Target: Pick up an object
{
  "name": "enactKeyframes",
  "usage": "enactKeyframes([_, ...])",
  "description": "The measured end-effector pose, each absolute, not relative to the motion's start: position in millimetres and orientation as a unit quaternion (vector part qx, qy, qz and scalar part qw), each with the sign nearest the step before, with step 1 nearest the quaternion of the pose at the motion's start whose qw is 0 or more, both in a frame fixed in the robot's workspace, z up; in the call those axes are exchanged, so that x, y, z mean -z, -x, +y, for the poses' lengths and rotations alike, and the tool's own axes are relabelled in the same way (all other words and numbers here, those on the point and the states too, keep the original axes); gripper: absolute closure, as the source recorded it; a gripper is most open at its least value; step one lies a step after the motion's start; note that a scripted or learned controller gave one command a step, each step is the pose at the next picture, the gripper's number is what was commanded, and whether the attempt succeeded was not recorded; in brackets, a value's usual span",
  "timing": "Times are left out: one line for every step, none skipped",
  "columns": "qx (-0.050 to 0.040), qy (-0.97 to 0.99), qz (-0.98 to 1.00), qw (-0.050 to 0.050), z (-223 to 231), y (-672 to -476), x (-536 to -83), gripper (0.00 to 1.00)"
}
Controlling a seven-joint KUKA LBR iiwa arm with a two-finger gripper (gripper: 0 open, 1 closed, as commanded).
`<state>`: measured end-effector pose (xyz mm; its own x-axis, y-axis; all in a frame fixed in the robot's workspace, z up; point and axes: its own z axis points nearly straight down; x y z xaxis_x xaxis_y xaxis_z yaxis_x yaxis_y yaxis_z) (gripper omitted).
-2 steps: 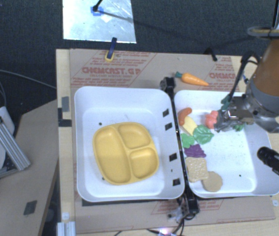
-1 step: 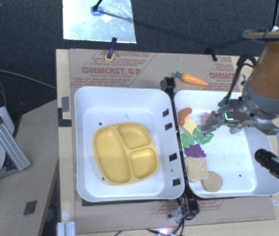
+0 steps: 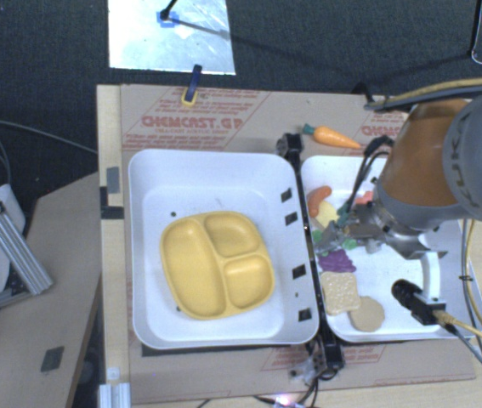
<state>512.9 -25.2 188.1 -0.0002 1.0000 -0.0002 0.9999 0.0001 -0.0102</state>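
The gripper (image 3: 336,238) hung low in the right bin (image 3: 445,325), its fingers too blurred to tell whether spread or pinched. Toy food lay around it: a purple piece (image 3: 337,262) just below, a cracker (image 3: 340,291) and a biscuit (image 3: 367,314) farther below, a sausage (image 3: 318,199) above. A yellow tray (image 3: 217,263) sat well to its left.

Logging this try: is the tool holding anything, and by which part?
Cannot be told: the tool is low over the toy food in the right bin, its tips hidden.
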Motion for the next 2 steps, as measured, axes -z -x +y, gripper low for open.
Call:
enactKeyframes([0.0012,0.704,-0.710,0.000,10.2,-539.2,-183.8,0.00])
enactKeyframes([0.0079,0.704,-0.710,-0.005,34.5,-516.4,-333.9,0.00])
